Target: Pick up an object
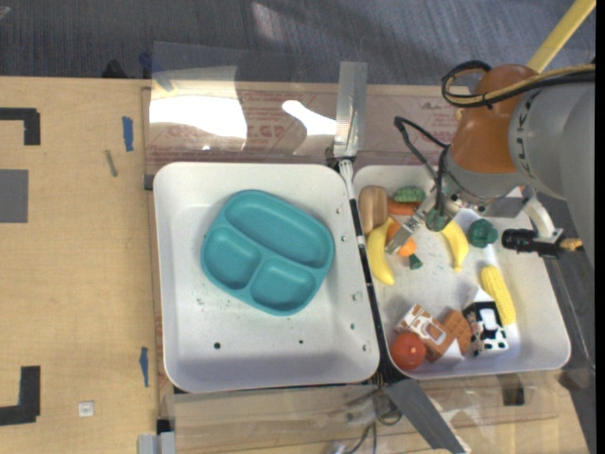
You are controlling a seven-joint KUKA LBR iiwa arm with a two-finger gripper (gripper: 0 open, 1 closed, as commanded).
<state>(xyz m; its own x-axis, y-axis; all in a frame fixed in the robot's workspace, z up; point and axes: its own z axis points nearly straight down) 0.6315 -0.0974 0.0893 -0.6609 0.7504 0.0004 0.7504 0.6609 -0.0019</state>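
Objects: small toy foods (444,282), scattered in the right bin (553,343).
Gripper (423,227): low in right bin, just beside an orange piece (406,246) and a yellow banana (456,244); claw state perhaps apart, cannot tell.
Left bin (184,334): carries a teal divided plate (268,251).

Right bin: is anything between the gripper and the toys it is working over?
Nothing visible blocks it. The gripper is already down in the right bin, among the toys near the left banana and a small orange piece. The other banana lies just beside it.
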